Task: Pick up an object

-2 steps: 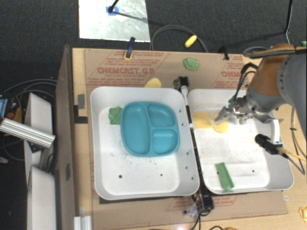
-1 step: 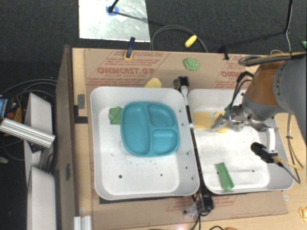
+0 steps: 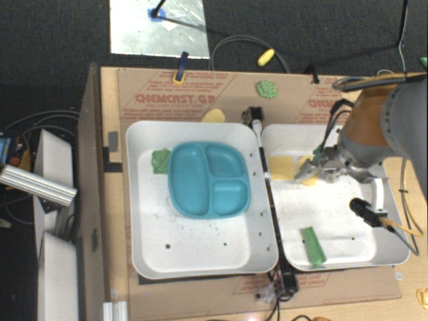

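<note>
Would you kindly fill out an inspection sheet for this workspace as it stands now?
Surface: left bin and right bin side by side on a cardboard-topped bench.
Job's things: yellow block and green block in right bin; teal plate and green scrap in left bin.
Clutter: green ball and yellow piece on bench behind the bins.
Grippers: claw low in right bin, beside yellow block.
Cables: black cable loops behind bench.
Surroundings: foil sheet on dark floor.
</note>
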{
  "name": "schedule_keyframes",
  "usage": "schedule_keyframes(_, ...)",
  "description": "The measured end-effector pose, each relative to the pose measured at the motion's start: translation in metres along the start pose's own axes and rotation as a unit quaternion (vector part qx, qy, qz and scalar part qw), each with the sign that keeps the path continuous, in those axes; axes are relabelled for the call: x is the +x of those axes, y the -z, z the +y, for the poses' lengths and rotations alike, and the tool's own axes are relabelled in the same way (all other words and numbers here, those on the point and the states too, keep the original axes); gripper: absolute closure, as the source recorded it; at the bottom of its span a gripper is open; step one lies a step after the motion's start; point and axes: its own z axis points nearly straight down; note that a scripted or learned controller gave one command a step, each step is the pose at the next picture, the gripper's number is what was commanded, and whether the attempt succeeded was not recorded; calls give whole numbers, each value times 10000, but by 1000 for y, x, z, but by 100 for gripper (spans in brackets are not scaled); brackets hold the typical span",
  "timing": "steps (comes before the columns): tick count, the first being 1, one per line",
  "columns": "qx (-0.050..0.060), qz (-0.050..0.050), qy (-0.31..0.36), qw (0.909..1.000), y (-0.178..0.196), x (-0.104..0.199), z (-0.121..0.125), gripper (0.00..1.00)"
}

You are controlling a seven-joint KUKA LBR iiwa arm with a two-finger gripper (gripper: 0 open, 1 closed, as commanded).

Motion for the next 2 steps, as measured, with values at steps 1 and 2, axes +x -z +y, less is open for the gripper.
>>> schedule_keyframes(1,0,0,0,10000,0,0,0,0)
schedule_keyframes(2,0,0,0,10000,0,0,0,0)
